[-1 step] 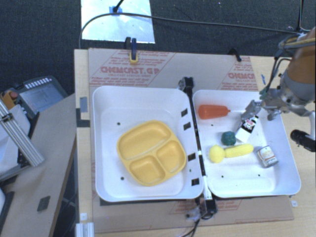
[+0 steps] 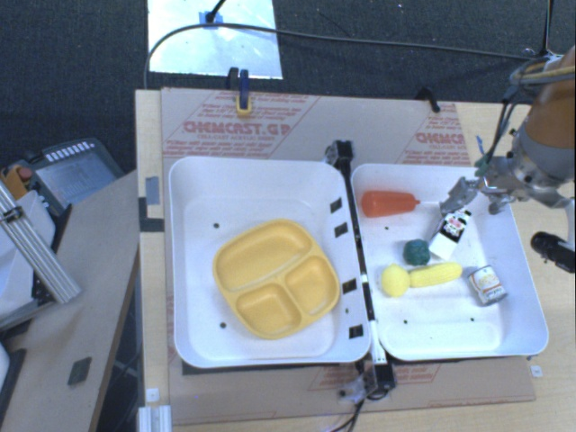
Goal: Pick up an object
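you have two bins side by side on the bench: the left bin (image 2: 184, 241) holds a divided tray (image 2: 274, 277) near its middle. in the right bin (image 2: 522, 331), a carrot (image 2: 389, 202) lies toward the back left, a small bottle (image 2: 453, 229) sits right of it, a ball (image 2: 416, 252) lies just in front, a corn cob (image 2: 421, 277) before that, and a can (image 2: 486, 284) to the cob's right.
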